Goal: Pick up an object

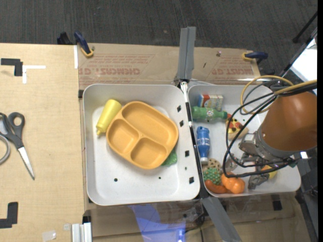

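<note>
Low in the right bin, end effector sits just right of orange toy, blue bottle farther up-left; grip state unreadable, can't tell.

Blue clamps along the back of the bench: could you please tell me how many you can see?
2. One blue clamp sits at the cardboard's back left corner, the other blue clamp at its back right, behind the right bin. The arm may hide more.
</note>
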You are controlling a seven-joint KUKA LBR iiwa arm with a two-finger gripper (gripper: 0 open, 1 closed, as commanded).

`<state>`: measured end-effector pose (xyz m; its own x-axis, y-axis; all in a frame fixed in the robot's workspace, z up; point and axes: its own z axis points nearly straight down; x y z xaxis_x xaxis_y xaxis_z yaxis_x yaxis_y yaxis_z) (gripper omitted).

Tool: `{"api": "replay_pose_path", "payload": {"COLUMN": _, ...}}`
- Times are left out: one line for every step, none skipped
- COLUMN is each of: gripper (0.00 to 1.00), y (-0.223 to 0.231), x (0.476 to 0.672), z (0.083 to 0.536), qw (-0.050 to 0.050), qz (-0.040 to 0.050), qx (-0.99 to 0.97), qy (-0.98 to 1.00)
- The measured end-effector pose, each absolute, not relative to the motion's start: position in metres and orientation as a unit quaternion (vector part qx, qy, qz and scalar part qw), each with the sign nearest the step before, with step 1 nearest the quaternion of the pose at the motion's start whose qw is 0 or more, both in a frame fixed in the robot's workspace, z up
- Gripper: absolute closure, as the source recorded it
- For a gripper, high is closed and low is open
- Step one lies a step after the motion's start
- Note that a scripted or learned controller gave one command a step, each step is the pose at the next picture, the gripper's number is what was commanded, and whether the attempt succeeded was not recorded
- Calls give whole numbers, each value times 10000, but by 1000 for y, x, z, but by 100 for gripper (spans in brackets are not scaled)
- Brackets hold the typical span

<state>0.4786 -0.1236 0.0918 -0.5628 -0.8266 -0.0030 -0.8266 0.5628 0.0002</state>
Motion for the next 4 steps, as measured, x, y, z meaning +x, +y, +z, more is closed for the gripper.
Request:
{"api": "replay_pose_path", "payload": {"gripper": 0, "y": -108, "x": 494, "z": 92, "qw": 16, "qz": 1, "qx": -5412, "qy": 8409}}
{"api": "replay_pose_path", "payload": {"gripper": 0, "y": -143, "x": 614, "z": 172, "qw": 34, "qz": -5, "qx": -5994, "qy": 8004}}
{"api": "replay_pose_path", "payload": {"gripper": 0, "y": -162, "x": 533, "z": 92, "qw": 15, "qz": 7, "qx": -5832, "qy": 8124}}
{"api": "replay_pose_path", "payload": {"gripper": 0, "y": -119, "x": 585, "z": 93, "qw": 30, "qz": 0, "qx": -5466, "qy": 8374}}
